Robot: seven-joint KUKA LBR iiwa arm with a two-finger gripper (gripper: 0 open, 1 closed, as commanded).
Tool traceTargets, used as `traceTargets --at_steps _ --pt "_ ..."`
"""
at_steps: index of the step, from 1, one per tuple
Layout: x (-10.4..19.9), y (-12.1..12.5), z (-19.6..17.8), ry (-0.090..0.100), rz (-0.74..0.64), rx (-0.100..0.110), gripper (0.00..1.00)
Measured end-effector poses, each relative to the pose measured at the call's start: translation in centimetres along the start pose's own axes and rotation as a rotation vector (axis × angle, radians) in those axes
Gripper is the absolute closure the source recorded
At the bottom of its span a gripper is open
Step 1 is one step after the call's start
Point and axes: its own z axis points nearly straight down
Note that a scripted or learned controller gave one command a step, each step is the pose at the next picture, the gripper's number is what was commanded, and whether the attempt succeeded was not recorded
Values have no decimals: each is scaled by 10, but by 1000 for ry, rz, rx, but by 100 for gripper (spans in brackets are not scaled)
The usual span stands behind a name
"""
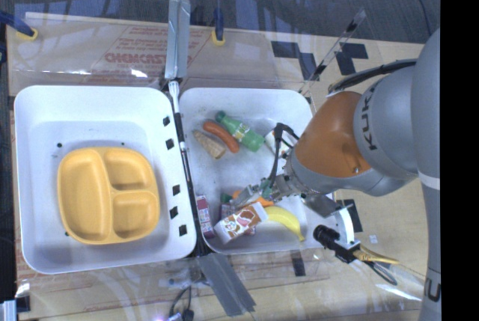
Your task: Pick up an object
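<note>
The right bin holds a green bottle, an orange hot dog and a tan bread piece near its back left. A small milk carton, a banana and an orange item lie near its front edge. My gripper hangs low over the front of this bin, just above the carton and the banana, under the orange wrist band. Nothing shows between its tips.
The left bin holds a yellow divided tray. A metal divider bar runs between the two bins at the back. The arm's grey body covers the right side of the bench.
</note>
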Motion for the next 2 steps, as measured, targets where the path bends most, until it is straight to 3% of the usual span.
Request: traceTargets --at_steps 1,2 --pt "1 0 -9 3 -6 4 100" --pt "61 121 -180 5 -16 17 100"
